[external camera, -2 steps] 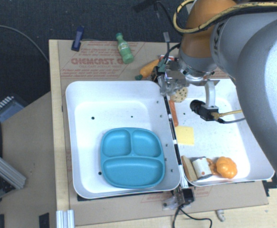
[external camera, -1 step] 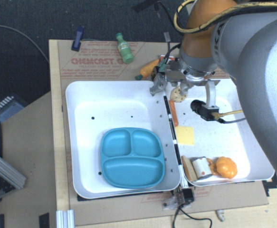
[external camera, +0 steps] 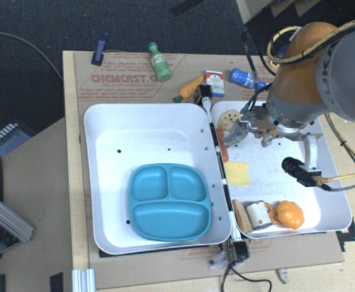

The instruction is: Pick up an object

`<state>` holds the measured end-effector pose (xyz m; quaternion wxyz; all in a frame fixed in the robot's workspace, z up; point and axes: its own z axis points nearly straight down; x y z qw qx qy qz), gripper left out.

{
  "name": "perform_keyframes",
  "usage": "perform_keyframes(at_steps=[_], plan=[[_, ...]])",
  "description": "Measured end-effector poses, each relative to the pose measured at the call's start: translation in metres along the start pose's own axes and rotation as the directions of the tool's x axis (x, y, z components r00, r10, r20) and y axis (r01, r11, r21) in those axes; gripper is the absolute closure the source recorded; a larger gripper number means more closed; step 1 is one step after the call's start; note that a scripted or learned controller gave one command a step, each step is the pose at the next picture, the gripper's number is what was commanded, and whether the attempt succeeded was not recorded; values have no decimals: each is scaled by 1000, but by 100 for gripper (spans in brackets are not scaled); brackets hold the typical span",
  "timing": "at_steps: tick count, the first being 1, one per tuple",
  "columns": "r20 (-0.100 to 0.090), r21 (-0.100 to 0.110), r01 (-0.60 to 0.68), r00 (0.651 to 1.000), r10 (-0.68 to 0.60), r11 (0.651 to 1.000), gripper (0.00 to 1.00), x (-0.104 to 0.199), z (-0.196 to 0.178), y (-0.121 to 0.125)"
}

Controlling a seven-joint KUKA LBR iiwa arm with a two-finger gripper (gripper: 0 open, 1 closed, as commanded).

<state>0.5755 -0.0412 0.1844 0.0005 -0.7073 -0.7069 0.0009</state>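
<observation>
The right bin (external camera: 329, 215) holds a round cookie (external camera: 228, 118) at its back left, a yellow cheese slice (external camera: 237, 173) near the divider, and an orange fruit (external camera: 290, 214) beside a white and brown packet (external camera: 257, 215) at the front. My gripper (external camera: 250, 136) hangs over the back left of this bin, just right of the cookie and behind the cheese slice. Its two grey fingers (external camera: 233, 134) stand apart, open, with nothing between them. A thin orange stick (external camera: 224, 152) lies along the divider under the left finger.
A blue divided plate (external camera: 168, 201) lies in the left bin (external camera: 104, 139). Behind the bins lie a green bottle (external camera: 159, 62), a blue marker (external camera: 99, 49), an orange carrot (external camera: 191, 88), a small carton (external camera: 214, 83) and a blue can (external camera: 243, 77). A black plug (external camera: 299, 170) on a yellow cable hangs over the right bin.
</observation>
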Motion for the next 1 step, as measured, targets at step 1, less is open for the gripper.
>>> perform_keyframes(at_steps=[1], plan=[[0, 1, -2, 1000, 2, 1000, 0, -58, 55, -65]])
